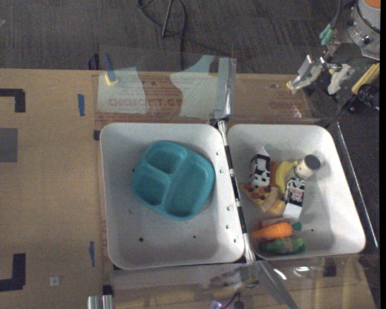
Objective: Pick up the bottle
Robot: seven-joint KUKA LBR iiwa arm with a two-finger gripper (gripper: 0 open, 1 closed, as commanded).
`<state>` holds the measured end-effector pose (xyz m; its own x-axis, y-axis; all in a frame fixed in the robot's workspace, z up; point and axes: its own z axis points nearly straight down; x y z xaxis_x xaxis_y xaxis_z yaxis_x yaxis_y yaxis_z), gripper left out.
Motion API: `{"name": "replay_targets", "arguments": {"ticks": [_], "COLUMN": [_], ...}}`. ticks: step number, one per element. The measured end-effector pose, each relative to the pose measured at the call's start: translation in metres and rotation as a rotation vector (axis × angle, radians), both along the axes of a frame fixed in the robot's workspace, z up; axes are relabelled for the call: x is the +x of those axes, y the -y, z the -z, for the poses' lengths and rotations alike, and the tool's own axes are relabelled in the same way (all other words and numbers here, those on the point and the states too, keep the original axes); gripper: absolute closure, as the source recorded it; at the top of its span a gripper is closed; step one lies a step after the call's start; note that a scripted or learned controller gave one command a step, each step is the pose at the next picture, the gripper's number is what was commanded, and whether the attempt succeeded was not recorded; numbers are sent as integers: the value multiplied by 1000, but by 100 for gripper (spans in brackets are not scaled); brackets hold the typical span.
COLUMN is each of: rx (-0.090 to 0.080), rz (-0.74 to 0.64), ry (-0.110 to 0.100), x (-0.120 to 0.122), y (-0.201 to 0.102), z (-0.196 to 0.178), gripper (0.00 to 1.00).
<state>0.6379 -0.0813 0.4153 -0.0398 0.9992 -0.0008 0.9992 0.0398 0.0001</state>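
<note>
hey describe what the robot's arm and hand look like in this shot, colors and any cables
At the top right corner, the arm shows a sliver of its orange band with grey and white housing below it. The hand is pale silvery metal with slim light fingers. A teal-green fitting sits beside the wrist, a yellow strip lies to its right, and dark cabling runs among the parts.
</note>
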Motion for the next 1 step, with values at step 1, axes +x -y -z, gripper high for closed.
{"name": "replay_targets", "arguments": {"ticks": [1], "rx": [0], "rz": [497], "ry": [3], "x": [-4], "y": [-49], "z": [-20], "gripper": [0]}}
